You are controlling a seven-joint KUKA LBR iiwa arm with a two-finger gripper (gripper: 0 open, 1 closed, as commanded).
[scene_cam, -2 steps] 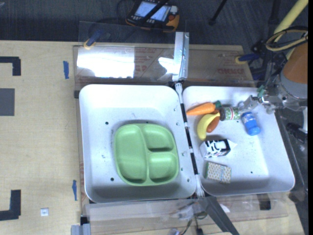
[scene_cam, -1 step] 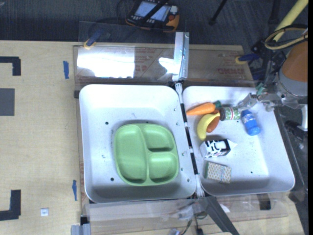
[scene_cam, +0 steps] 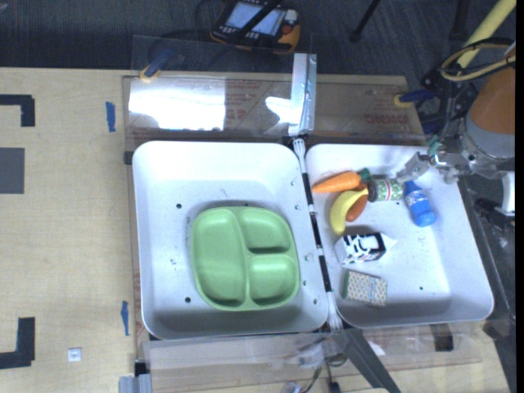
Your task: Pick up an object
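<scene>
We see a matt green plastic tray (scene_cam: 244,257) in a smooth white plastic bin (scene_cam: 164,219); the table (scene_cam: 65,219) looks like pale wood.

A robotics lab, by the look of it: a plywood worktop (scene_cam: 65,244) marked with black tape, two white bins (scene_cam: 164,170), a handheld control pendant (scene_cam: 254,23) on grey carpet, tripod legs (scene_cam: 377,2) beyond.

Grey arm (scene_cam: 491,142); orange band (scene_cam: 499,105); pale metallic pincer (scene_cam: 426,164).
</scene>
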